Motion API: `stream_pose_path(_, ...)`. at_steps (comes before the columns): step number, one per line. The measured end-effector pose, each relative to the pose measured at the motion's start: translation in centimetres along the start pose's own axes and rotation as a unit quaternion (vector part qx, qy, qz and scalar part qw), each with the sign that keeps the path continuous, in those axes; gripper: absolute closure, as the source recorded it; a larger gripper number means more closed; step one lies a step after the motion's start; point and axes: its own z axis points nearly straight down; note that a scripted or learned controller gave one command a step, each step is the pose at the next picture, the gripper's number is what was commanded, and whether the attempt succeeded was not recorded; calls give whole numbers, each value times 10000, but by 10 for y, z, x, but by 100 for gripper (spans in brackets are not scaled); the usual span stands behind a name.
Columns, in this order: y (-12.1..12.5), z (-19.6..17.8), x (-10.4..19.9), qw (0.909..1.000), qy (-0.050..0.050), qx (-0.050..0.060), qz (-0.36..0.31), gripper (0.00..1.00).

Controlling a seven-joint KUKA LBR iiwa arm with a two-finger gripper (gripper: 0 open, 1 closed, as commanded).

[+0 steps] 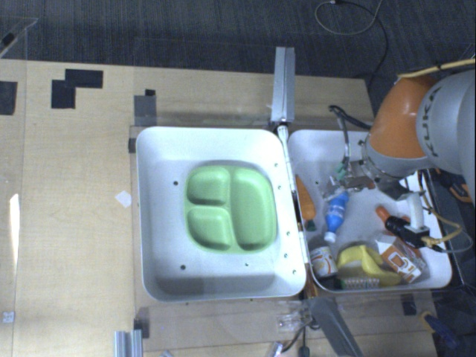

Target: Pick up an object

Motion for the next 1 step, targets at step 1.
stream_pose_path(1,-36,-81,115,9977,-1,10,674,100)
